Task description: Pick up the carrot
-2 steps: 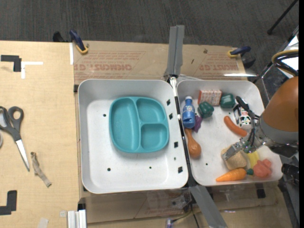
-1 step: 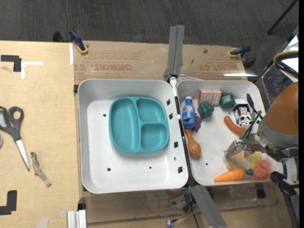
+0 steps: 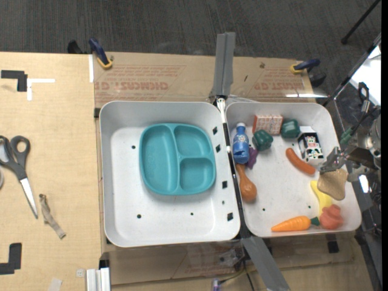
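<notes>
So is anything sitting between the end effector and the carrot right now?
Yes. The end effector is at the right bin's right rim; the carrot lies by the near wall. A tan piece and a yellow item lie between them.

The gripper [image 3: 334, 160] sits at the right bin's [image 3: 285, 224] right wall, its fingers too small and cluttered to read. The arm behind it is cut off by the right edge. A tan piece [image 3: 333, 183] below the gripper covers the top of the yellow toy [image 3: 320, 196]. The scissors [image 3: 18, 168] lose 1 handle loop at the left edge.
</notes>
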Controlling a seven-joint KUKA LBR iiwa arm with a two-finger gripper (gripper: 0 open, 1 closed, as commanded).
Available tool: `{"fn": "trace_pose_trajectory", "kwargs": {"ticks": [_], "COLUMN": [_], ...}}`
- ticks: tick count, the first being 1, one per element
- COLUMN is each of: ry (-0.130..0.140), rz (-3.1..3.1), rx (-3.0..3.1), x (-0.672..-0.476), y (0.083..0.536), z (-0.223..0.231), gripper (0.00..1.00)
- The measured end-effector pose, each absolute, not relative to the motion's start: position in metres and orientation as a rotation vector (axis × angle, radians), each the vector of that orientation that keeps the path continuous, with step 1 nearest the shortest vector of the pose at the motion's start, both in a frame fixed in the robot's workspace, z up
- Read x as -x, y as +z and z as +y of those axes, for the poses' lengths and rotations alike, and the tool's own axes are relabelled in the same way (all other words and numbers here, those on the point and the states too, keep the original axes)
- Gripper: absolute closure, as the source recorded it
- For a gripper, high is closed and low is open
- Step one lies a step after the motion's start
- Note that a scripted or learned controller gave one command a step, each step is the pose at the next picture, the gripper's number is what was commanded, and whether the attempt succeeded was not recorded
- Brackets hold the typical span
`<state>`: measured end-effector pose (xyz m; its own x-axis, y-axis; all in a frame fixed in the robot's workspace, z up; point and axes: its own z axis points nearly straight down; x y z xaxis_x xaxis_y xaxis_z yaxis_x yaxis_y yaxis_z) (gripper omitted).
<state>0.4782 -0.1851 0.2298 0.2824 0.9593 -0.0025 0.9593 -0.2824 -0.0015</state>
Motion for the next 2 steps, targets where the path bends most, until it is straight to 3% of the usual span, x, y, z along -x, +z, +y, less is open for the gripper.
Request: {"fn": "trace_pose_trajectory", "kwargs": {"ticks": [1, 2], "ry": [-0.007, -0.008], "rz": [1.636, 1.663], "rx": [-2.683, -2.668], "x": [-0.494, -0.498], "y": [0.287, 0.262], "z": [-0.215, -0.213], "gripper": [1.00, 1.00]}}
